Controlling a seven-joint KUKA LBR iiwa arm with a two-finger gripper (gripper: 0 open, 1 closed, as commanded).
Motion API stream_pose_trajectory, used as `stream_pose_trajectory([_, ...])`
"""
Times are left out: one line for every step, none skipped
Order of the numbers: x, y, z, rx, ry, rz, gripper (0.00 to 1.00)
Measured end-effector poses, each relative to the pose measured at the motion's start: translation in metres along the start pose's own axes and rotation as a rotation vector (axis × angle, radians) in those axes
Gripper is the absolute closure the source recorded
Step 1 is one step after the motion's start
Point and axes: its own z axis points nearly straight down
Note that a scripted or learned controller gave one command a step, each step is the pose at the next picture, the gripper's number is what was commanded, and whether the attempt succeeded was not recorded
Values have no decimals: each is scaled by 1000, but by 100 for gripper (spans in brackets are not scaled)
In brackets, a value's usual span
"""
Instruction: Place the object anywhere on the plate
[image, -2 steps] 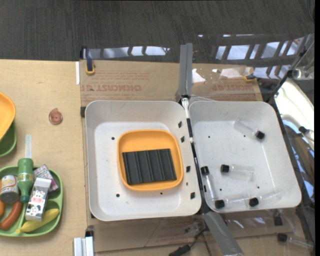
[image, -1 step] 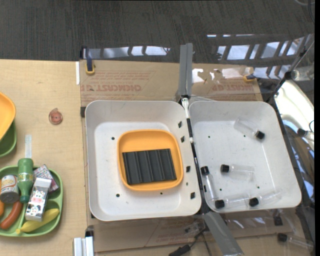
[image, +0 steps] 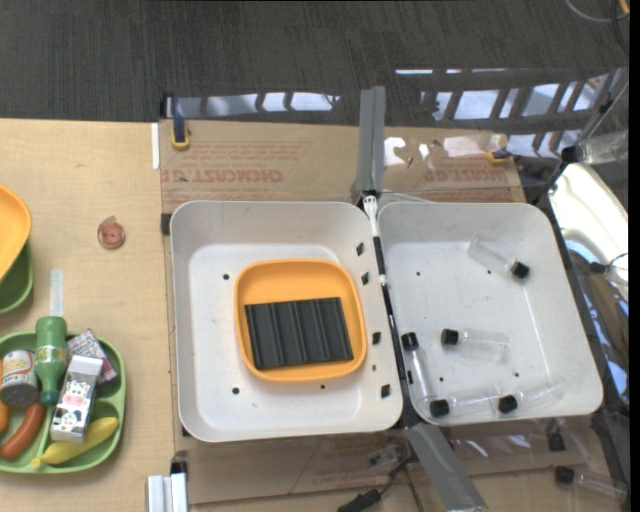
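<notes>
A robotics lab: two white bins (image: 190, 330) on a cardboard-covered bench (image: 80, 180)

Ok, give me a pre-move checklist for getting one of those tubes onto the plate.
1. Plate position: orange plate sits flat in the left bin. Ok.
2. Room on plate: a dark ribbed block covers most of it; only the rim and top strip are bare. Not ok.
3. Target reachable: clear tube with black cap lies alone mid right bin. Ok.
4. Other tubes: upper tube lies apart; three more lie against the bin's walls. Ok.
5. Tool state: cannot tell.
</notes>
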Motion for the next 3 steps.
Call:
stream_pose_trajectory([-5,-2,-1,0,2,-382,100])
stream_pose_trajectory([-3,-2,-1,0,2,-573,100])
stream_pose_trajectory([7,3,0,1,1,-808,100])
